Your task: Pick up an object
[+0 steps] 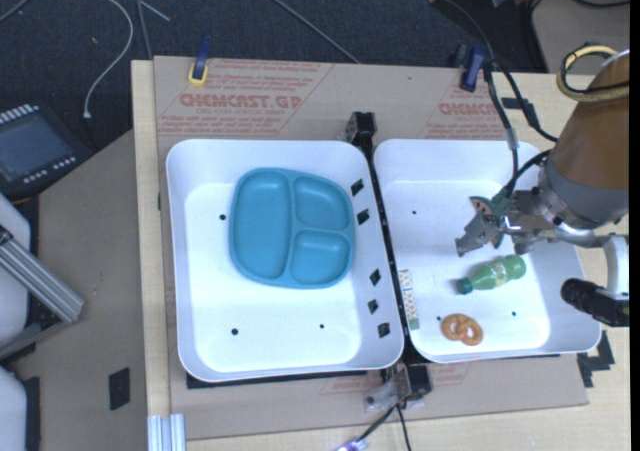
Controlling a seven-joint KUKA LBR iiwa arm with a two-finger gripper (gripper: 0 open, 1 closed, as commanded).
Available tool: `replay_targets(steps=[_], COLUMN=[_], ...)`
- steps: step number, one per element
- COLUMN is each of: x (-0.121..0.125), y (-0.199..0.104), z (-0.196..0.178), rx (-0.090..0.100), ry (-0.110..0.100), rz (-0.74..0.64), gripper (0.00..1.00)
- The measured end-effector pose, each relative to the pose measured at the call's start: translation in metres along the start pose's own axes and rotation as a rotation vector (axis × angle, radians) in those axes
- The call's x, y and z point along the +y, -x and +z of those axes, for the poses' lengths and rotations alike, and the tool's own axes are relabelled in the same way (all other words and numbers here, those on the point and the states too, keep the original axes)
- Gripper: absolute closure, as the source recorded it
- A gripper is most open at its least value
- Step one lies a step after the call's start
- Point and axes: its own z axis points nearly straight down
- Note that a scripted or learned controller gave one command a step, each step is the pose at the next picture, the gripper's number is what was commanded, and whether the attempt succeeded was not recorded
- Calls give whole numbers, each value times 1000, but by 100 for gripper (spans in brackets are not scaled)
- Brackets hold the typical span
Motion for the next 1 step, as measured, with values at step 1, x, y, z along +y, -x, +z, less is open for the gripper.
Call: replay_targets(steps=[1], x=[-4], y=[9], z=[50], rx=[1], ry=[-5], rz=[2], gripper=[0])
